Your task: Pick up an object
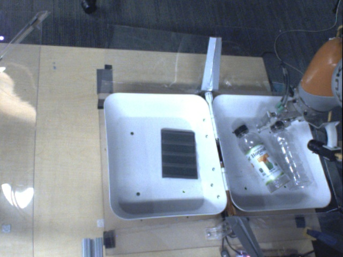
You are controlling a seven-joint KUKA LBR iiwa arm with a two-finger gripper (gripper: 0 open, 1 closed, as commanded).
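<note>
Pale wooden surface [64,159] carrying two shallow white bins side by side.

The left bin [120,143] and the right bin [236,189] sit touching at their inner rims, roughly mid-surface. A grey metal strip [213,63] lies on the wood behind their junction. Small dark brackets [105,79] sit at the left bin's rear corner, another [109,240] near its front corner.

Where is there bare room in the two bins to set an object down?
The left bin has bare floor all around the dark ridged pad, widest on its left. In the right bin, the near-left corner below the labelled bottle is free. The far-right part is crowded by the clear bottle and the gripper.
</note>
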